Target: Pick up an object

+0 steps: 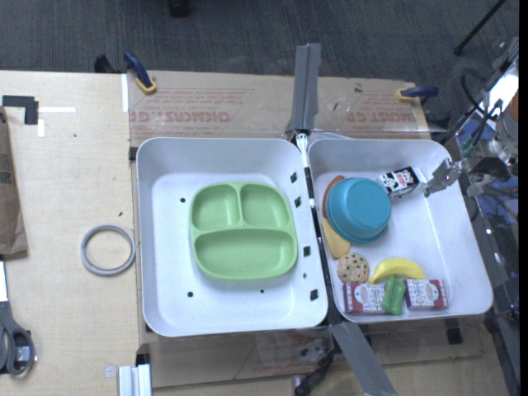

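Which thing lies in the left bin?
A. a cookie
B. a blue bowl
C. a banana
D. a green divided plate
D: the green divided plate lies by itself in the left bin, while the blue bowl, banana and cookie sit in the right bin.

Lighting: bright, even, overhead. White bins: left bin and right bin near overexposure, wall detail faint. Shadows: soft, short, beneath green tray and blue bowl. Far floor: dim, grainy. Focus: moderate overall; small package print illegible. Right edge: cluttered, slightly blurred.
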Available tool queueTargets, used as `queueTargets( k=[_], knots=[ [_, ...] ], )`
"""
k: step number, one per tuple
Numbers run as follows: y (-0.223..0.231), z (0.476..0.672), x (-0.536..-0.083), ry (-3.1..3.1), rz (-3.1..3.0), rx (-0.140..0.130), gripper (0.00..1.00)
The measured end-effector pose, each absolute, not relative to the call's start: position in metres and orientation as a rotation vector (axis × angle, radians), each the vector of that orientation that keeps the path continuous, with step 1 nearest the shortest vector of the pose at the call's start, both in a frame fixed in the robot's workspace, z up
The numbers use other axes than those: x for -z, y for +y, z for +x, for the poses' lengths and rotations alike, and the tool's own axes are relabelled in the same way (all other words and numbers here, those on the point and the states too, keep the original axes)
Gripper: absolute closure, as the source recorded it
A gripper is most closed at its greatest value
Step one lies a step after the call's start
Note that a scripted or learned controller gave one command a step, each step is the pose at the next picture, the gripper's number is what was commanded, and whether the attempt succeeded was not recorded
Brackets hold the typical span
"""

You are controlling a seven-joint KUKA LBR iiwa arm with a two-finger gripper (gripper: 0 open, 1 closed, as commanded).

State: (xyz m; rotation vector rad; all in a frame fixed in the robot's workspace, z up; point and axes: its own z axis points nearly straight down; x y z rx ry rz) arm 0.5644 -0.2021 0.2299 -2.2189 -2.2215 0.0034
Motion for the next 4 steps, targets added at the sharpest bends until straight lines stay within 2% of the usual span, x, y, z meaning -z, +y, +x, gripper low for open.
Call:
queueTargets(
  k=[1, 2, 3, 4],
  knots=[
    [-0.18, 0.633, -0.124, -2.515, -1.895, 0.003, 0.0],
    [-0.193, 0.667, -0.107, -2.428, -2.014, 0.023, 0.0],
    [-0.192, 0.669, -0.118, -2.437, -2.012, 0.024, 1.0],
    [-0.125, 0.647, -0.092, -2.131, -2.307, -0.001, 1.0]
  ],
)
